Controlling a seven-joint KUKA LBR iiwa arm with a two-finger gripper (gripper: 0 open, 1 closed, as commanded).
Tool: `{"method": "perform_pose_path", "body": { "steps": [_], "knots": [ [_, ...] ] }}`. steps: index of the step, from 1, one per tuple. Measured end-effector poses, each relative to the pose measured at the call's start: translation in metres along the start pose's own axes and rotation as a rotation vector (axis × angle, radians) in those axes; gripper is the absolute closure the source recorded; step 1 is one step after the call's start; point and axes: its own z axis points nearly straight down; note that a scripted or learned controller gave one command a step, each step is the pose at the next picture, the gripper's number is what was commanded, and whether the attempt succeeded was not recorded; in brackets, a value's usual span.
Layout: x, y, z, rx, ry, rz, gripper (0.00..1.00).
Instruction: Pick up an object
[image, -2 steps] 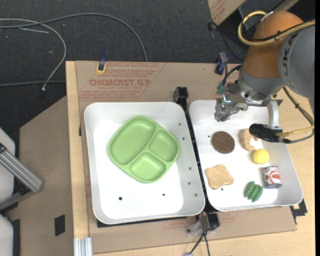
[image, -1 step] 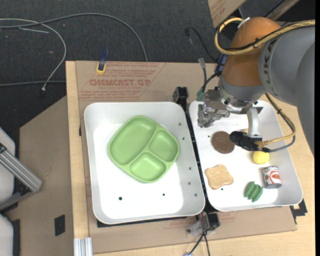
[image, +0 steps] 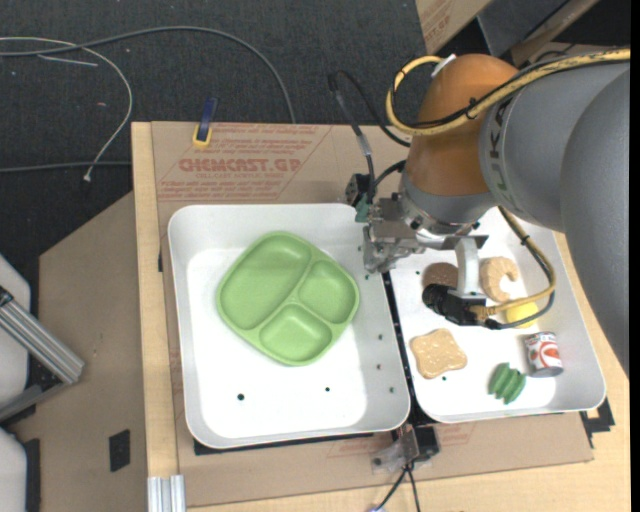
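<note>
Tool (image: 385, 245) sits over the seam between the two bins, at the right bin's (image: 580, 385) upper-left corner. We cannot tell whether it is released or clenched, and we see nothing in it.

Left bin (image: 185, 300): a green plate (image: 288, 297), three compartments, lying flat near the middle.

Right bin: toast (image: 438, 352) toward the near-left, a green pepper (image: 507, 383) by the near rim, a red-and-white can (image: 543, 352) just right of it, and a bagel (image: 497, 277) further back, close to the arm.
</note>
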Motion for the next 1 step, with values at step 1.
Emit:
{"method": "perform_pose_path", "body": {
  "steps": [1],
  "knots": [
    [0.0412,-0.0268,0.0019,0.0,-0.001,0.002,1.0]
  ]
}}
